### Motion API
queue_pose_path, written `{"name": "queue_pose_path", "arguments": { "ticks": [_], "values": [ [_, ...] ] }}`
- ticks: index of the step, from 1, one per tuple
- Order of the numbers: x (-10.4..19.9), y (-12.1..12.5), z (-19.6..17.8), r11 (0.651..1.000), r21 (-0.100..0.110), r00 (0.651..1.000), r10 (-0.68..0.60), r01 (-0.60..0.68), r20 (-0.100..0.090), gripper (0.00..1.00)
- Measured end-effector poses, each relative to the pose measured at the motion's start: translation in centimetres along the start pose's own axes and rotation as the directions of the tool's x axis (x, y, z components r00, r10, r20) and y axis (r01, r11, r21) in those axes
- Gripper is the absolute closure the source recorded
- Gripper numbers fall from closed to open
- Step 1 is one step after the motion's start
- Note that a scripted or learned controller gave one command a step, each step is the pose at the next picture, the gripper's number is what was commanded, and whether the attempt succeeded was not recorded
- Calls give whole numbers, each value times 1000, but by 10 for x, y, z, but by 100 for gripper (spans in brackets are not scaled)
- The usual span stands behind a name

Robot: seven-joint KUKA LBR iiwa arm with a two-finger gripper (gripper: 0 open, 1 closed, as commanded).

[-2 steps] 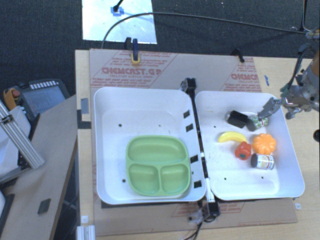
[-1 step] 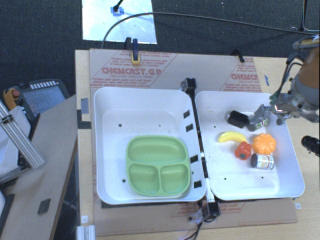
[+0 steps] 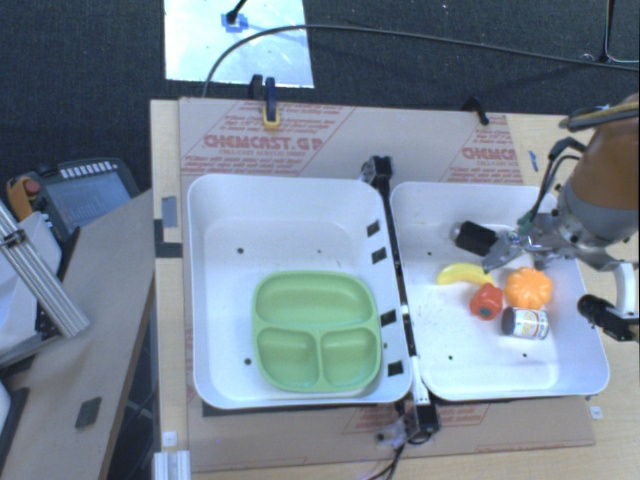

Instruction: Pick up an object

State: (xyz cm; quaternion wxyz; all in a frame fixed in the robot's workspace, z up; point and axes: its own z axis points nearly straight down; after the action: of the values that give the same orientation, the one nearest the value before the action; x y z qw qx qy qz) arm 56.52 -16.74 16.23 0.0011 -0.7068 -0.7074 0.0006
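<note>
In the right bin (image 3: pixel 440 373) lie a yellow banana (image 3: pixel 458 274), a small red-orange pepper (image 3: pixel 486 301), an orange pumpkin (image 3: pixel 528 287) and a small labelled can (image 3: pixel 526 322), all close together. My gripper (image 3: pixel 507 252) hangs low over this cluster, just above the pumpkin and right of the banana. A small black object (image 3: pixel 474 236) sits just left of the gripper, toward the back of the bin. Nothing shows between the gripper's tips.
The left bin (image 3: pixel 220 218) holds a green three-compartment plate (image 3: pixel 316 330) at its front. A divider with black clips (image 3: pixel 392 268) runs between the bins. The arm enters over the right bin's right wall.
</note>
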Motion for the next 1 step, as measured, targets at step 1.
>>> {"name": "queue_pose_path", "arguments": {
  "ticks": [1],
  "values": [
    [-9, 1, 55, 1000, -3, 1000, -1, 1, 1, 0]
  ]
}}
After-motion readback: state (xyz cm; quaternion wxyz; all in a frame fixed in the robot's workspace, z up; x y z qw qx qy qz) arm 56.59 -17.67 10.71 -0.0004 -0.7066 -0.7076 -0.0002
